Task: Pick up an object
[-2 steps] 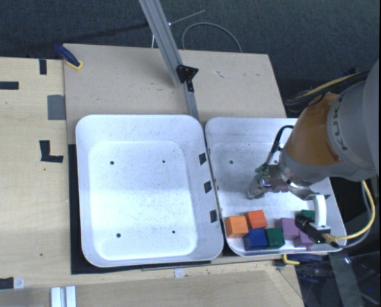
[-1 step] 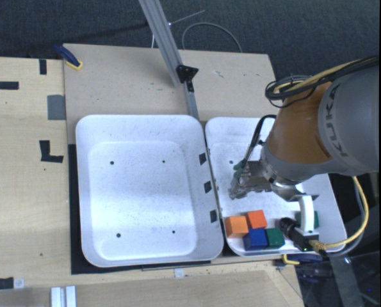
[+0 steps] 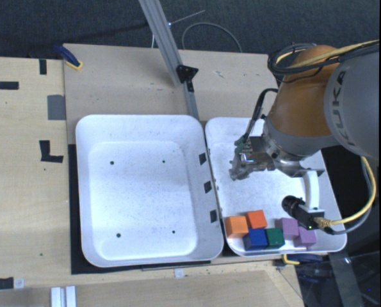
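Gripper (image 3: 243, 166): we see it above bare floor of the right bin (image 3: 223, 133), nothing visibly in it; its opening we cannot tell. Blocks (image 3: 267, 230) cluster against the near wall, well apart. We risk closing on nothing, or nudging tightly packed neighbours.

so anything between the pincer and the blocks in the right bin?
No. In the camera view, bare white bin floor separates the pincer from the blocks, which are clustered at the bin's near edge.
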Controlling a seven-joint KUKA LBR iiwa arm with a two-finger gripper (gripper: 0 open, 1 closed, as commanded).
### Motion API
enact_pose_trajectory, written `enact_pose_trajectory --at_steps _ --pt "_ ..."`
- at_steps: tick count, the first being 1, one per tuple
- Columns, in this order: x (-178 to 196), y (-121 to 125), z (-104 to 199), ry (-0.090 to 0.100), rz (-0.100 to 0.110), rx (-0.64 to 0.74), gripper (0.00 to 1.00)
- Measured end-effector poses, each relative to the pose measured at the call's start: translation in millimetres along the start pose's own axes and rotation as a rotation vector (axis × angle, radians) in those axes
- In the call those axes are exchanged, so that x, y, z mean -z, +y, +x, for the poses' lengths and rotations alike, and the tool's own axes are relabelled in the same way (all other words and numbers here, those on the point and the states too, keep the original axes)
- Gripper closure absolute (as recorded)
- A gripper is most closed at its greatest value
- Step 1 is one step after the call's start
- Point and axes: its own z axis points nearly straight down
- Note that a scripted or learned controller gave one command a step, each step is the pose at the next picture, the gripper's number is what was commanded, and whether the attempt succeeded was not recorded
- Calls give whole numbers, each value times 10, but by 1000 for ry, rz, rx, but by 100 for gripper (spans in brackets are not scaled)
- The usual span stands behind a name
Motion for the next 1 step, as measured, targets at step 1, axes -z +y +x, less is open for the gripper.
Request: enact_pose_trajectory --at_steps 1 --pt "335 49 -284 -2 3 -5 100"
